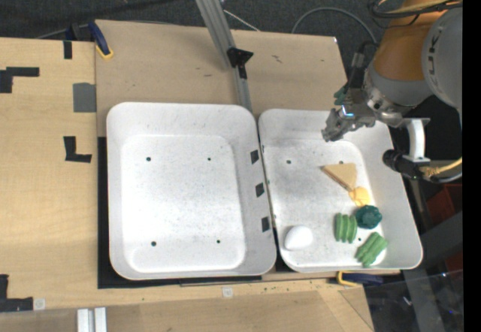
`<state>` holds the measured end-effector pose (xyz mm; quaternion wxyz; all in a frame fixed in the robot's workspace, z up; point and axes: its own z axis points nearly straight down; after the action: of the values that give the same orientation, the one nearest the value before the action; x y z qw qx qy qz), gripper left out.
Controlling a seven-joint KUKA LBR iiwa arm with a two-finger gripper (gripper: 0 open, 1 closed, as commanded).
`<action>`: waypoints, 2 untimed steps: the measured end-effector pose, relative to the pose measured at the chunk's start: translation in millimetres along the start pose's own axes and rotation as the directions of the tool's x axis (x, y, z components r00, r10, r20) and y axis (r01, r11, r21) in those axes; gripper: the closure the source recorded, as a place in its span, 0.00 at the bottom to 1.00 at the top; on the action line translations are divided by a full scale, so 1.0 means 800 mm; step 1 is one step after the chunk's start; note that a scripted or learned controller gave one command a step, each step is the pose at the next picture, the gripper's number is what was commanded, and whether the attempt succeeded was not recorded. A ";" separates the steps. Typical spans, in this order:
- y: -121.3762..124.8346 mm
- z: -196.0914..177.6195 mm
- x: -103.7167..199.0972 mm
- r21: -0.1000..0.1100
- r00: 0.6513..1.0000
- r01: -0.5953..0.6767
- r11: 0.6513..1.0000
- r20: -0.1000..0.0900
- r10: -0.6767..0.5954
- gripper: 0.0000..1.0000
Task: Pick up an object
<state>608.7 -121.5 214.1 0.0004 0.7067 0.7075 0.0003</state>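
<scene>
In the right bin (301, 135) lie several small objects: a tan wedge (342, 173), a small yellow piece (360, 194), a dark teal round piece (368, 216), two green ridged pieces (346, 228) (370, 249), and a white oval lump (298, 237). My gripper (336, 128) hangs over the bin's far right part, above and a little beyond the tan wedge. Nothing shows between its fingertips.
The left bin (180, 188) sits beside the right one. A grey metal pole (214, 15) slants down from the top to the gap between the bins. Cables lie on the dark floor beyond the bench, and black tape marks dot the bench at left.
</scene>
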 end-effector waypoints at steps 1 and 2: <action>-0.004 -0.002 0.060 0.003 1.000 0.005 1.000 -0.002 -0.005 1.00; -0.028 0.006 0.119 0.005 1.000 0.004 1.000 -0.002 -0.004 1.00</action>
<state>586.5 -25.9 209.2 -0.0020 0.7052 0.7090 -0.0009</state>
